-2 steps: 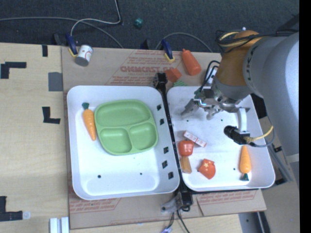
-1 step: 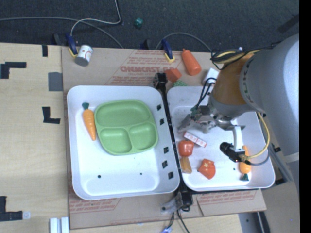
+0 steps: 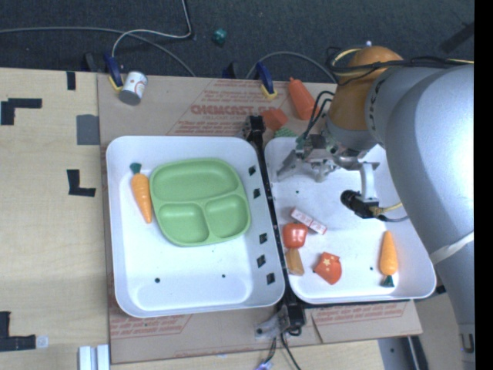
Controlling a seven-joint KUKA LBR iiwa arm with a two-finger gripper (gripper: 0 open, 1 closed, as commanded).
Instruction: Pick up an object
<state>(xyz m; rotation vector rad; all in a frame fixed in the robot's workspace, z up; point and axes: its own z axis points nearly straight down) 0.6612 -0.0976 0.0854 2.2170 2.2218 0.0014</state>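
Nothing is seen lifted: the task is judged to be at its start, with the pick itself left to be done. The grey arm with the orange band [image 3: 362, 99] is reached over the far part of the right-hand shallow white bin [image 3: 408, 287], and the tool [image 3: 312, 159] is held low there, near the bin's far-left corner. Whether the tool is wide or narrow cannot be told, as its tip is seen only as a cluster of metal parts from above, and no object is seen in it.

The candidate objects are laid nearer the front of the right bin, apart from the tool: a small red tomato-like toy [image 3: 295, 235], a red strawberry-like toy [image 3: 328, 267], a small white and red packet [image 3: 309, 222] and an orange plastic carrot [image 3: 387, 256] by the right wall. All look small, smooth and light, and a slip is judged possible on the rounded ones.

In the left white bin [image 3: 185, 299] a green divided plastic plate [image 3: 200, 200] and a second orange carrot [image 3: 141, 193] are laid side by side.
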